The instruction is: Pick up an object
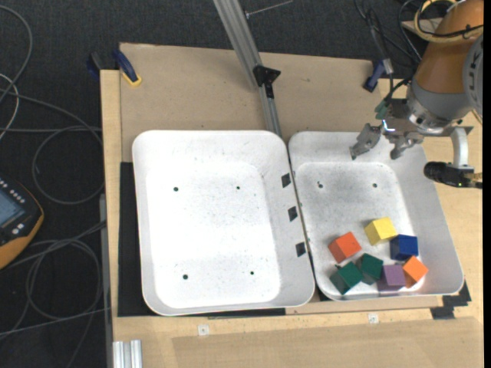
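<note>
Gripper (381, 146) spread above right bin's (433, 198) far rim; bare-fingered

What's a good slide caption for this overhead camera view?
Open hand above right bin's far edge; seven colored blocks cluster at its near end.

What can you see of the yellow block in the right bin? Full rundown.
The yellow block is a small cube, matte, wood or foam by its look, lying tilted so one corner points toward the camera. It sits in the near part of the right bin, at the far edge of the block cluster. The blue block lies close on its right, possibly touching; the orange block lies apart on its left. The hand hangs open over the bin's far end, well away from it.
</note>
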You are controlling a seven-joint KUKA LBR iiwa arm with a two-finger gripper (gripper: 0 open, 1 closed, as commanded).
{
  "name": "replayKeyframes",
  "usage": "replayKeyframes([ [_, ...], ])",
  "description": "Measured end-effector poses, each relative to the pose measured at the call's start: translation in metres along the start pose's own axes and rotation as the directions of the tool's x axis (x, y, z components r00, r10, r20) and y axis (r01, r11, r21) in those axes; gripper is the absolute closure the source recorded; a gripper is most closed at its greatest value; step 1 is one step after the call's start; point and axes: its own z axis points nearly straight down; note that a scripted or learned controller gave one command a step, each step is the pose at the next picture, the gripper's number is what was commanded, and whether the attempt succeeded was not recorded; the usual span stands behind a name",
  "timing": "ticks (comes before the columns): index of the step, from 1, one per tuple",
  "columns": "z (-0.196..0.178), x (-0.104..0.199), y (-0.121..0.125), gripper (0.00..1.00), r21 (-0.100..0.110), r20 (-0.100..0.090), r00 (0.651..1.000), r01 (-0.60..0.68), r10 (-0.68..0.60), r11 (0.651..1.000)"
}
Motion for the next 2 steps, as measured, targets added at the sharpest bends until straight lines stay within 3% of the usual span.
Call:
replayKeyframes([
  [1, 0.05, 0.008, 0.005, 0.0, -0.001, -0.001, 1.0, 0.002, -0.002, 1.0],
  [2, 0.035, 0.009, 0.008, 1.0, -0.01, 0.0, 1.0, 0.003, -0.003, 1.0],
])
